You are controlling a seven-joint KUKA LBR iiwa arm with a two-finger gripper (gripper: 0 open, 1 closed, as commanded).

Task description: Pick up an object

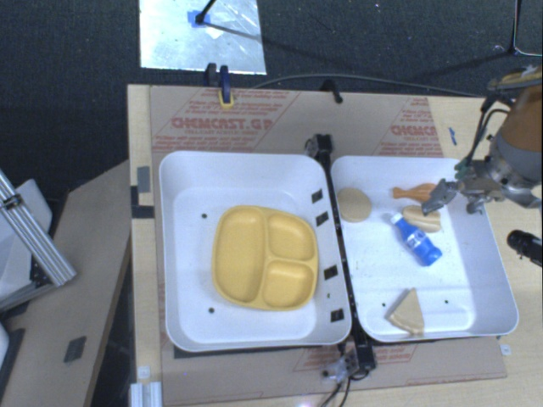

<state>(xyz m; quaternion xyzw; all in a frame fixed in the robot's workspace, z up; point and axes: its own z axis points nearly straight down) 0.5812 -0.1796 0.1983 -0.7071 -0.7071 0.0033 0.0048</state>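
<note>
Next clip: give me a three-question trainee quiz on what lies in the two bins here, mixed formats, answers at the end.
1. True or false: the yellow divided tray lies in the right bin.
2. Which item lies closest to the gripper? A) triangular wedge B) blue bottle C) orange fish-shaped piece
3. Fill in: the round tan disc lies near the right bin's ____ wall, beside the divider between the bins.

Key
1. False; it lies in the left bin.
2. C
3. left
</note>
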